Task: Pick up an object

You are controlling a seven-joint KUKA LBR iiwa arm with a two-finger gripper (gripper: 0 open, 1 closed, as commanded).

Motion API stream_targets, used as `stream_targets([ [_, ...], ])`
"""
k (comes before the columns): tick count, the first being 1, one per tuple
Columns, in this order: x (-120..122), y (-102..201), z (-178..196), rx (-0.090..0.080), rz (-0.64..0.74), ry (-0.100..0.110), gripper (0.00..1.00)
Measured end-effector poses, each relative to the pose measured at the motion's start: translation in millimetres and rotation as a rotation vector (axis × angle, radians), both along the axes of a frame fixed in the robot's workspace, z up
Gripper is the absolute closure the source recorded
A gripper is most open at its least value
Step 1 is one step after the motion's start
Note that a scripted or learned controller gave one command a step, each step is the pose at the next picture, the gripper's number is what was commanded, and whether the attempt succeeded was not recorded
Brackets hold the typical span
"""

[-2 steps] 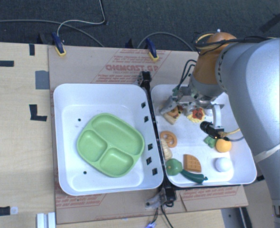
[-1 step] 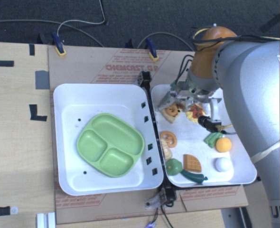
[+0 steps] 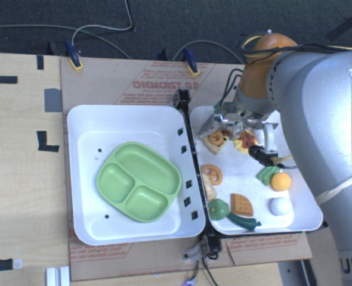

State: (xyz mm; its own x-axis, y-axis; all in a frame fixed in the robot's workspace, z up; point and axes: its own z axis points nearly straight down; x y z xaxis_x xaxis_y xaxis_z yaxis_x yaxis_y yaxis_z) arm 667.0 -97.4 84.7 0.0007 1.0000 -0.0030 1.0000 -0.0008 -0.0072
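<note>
Reaching in over the right bin point(image 3: 304, 219), the grey arm point(image 3: 319, 100) with its orange band is seen lowered toward that bin's far end. The gripper point(image 3: 238, 128) is positioned low above the far-left part of the right bin, just over a small cluster of toy food. Whether it is open or closed cannot be told, and nothing can be seen gripped in it.

Within the right bin, a small orange-and-white item point(image 3: 215, 140) is found close under the gripper, and a red-and-yellow item point(image 3: 246, 141) lies just beside it, toward the bin's middle. A pretzel-shaped piece point(image 3: 211, 174) is placed along the bin's left wall, nearer the front. An orange fruit point(image 3: 281, 182) with a green leaf point(image 3: 266, 174) touching it is set toward the bin's right side. A white ball point(image 3: 279, 207) rests nearer the front-right corner. A waffle-like brown piece point(image 3: 241, 204) is located at the front middle, with a green round vegetable point(image 3: 218, 208) beside it at the left wall and a dark green long vegetable point(image 3: 243, 221) at the front rim.

Left of the right bin, the left bin point(image 3: 83, 177) is occupied by a green divided plate point(image 3: 138, 181).
</note>
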Motion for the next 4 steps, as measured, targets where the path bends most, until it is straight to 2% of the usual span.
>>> stream_targets([
  [1, -0.6, 0.0, 9.3, -0.001, 0.000, 0.003, 1.00],
  [2, -64.5, 58.7, 99.9, 0.003, 0.003, -0.007, 1.00],
  [3, -65.0, 58.5, 99.2, 0.003, 0.002, -0.006, 0.00],
  [4, -73.5, 24.7, 99.4, 0.002, 0.001, -0.006, 0.00],
])
